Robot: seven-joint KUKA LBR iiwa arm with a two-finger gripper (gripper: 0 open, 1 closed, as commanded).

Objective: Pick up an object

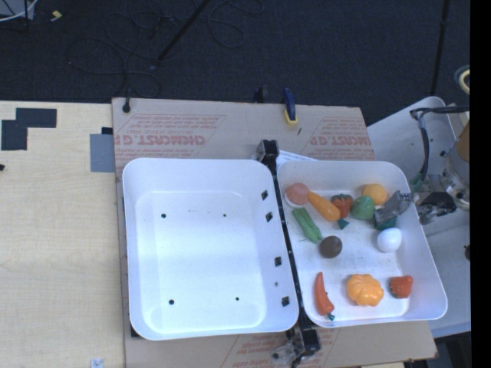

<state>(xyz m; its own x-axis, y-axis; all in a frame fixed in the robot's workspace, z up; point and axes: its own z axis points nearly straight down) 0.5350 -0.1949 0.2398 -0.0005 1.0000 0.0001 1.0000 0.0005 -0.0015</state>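
The right bin (418,301) holds several toy foods. Along its far side lie a pink piece (298,194), an orange carrot (324,206), a small red piece (342,203), a green pepper (363,208) and an orange (374,193). Lower down are a green cucumber (307,225), a brown ball (331,246) and a white egg (389,240). By the near wall lie a red chili (323,294), a yellow pumpkin (364,290) and a red strawberry (400,286). My gripper (394,205) reaches in over the bin's right rim, just right of the green pepper and above the egg. A teal item (383,221) sits right under it.
The left bin (138,205) stands beside the right one, with a black divider clip strip (280,236) between them. Both rest on a cardboard sheet (192,133) on the wooden bench. Arm hardware and cables (437,175) crowd the right edge.
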